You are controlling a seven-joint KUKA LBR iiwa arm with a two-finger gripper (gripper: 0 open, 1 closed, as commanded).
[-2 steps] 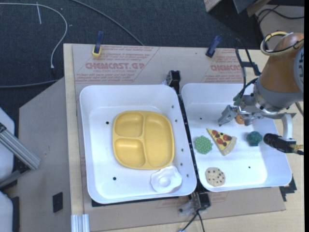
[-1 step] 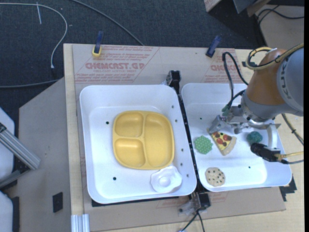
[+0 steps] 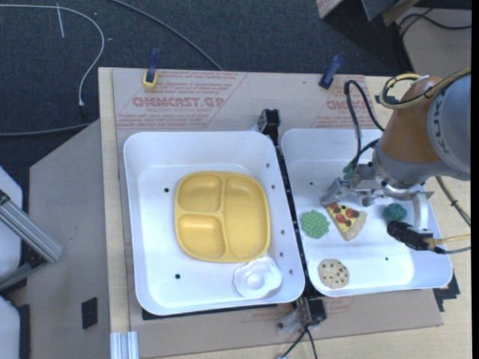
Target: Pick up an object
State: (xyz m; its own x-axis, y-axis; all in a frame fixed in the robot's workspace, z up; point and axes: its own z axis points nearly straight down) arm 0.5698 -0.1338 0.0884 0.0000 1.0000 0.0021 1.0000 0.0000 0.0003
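In the right bin [image 3: 426, 275] lie a pizza slice [image 3: 346, 220], a green bumpy piece [image 3: 315, 224], a chocolate-chip cookie [image 3: 333, 273] and a small teal object [image 3: 394, 212]. My gripper [image 3: 350, 196] hangs low over the middle of that bin, just behind the pizza slice and close to its upper edge. The grey wrist with the orange band [image 3: 408, 129] hides the bin floor behind it. Nothing shows as held. The left bin [image 3: 142, 200] carries a yellow divided plate [image 3: 222, 215] and a white fried-egg toy [image 3: 257, 277].
A black clamp [image 3: 269, 120] sits on the divider between the bins. Blue clips [image 3: 152, 64] [image 3: 330, 71] pin the cardboard at the back. A black cable [image 3: 367, 118] loops off the wrist, and a black connector [image 3: 408, 234] juts out beside the teal object.
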